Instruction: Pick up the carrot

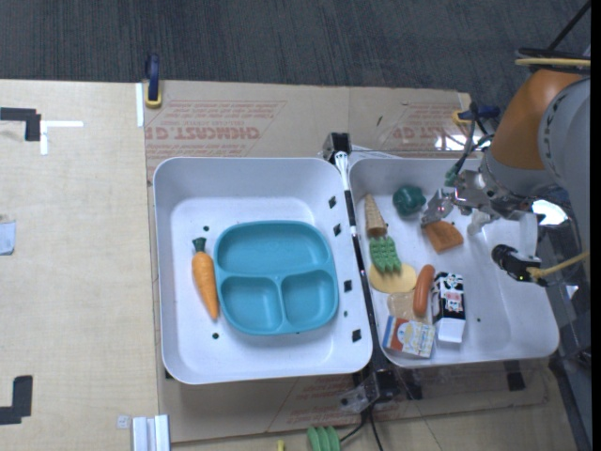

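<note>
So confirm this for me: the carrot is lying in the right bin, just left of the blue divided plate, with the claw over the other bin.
Wrong on one point: the carrot lies in the left bin, not the right one. The camera view shows it just left of the blue divided plate, with the claw over the other bin.

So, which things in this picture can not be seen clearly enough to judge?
- Two-finger gripper, camera view: small and blurred over the right white bin; open or shut cannot be told.
- Small printed carton, camera view: print too small to read.
- Grey arm with orange band, camera view: cut off by the right edge.
- Orange toy carrot: lies plainly in the left white bin, beside the blue divided plate.
</note>
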`<control>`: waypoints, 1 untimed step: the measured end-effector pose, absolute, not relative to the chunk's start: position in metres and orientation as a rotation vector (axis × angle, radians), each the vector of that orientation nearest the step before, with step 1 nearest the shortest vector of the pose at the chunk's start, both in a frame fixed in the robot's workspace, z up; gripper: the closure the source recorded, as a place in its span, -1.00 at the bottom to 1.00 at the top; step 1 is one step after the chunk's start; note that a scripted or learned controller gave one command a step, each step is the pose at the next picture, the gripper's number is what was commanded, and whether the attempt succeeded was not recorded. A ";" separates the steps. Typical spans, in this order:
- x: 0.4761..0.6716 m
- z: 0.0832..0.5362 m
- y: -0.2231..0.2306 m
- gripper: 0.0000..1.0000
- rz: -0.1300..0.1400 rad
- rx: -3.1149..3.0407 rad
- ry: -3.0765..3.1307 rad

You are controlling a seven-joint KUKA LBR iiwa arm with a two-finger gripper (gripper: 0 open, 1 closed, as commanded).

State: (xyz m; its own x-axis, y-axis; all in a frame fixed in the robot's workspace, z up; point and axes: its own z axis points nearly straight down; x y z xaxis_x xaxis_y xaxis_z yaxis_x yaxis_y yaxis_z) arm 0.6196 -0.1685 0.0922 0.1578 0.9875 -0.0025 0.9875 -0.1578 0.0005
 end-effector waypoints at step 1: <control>0.613 0.092 -0.109 -1.00 -0.005 2.298 2.145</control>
